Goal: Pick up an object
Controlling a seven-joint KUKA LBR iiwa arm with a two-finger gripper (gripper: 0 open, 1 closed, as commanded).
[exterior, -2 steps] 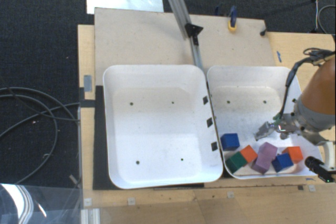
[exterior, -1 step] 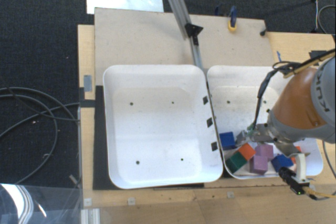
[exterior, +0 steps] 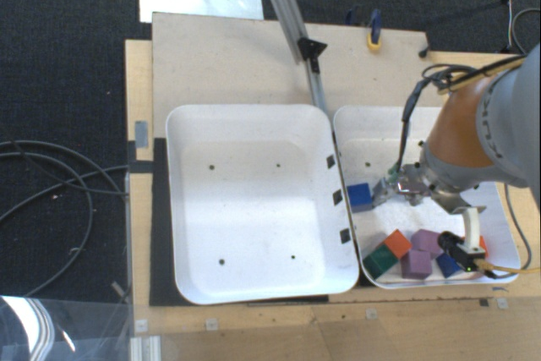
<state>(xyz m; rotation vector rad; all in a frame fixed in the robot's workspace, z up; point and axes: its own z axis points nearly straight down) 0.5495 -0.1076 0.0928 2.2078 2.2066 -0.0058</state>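
The camera view looks down at a slant on two shallow white bins set side by side on a pale bench. The arm (exterior: 490, 127), grey with an orange band above the wrist, reaches over the right bin (exterior: 363, 131) and hides much of that bin's far right part. The gripper (exterior: 397, 186) hangs low inside the right bin, just beside a blue block (exterior: 360, 196) that lies against the bin's left wall, next to the divide between the two bins; the block sits to the gripper's left, close to its tip, but whether they touch cannot be told, and whether the gripper is released or clenched cannot be told either. Nearer the front wall of the right bin lies a cluster of small blocks: a green block (exterior: 379, 263) at the left, an orange block (exterior: 397, 245) just behind it, and purple blocks (exterior: 420, 254) to their right, all touching or nearly so. A second, darker blue block (exterior: 447, 265) lies just right of the purple ones. The left bin (exterior: 182, 207) stands beside the right bin, its walls touching it along the shared edge.
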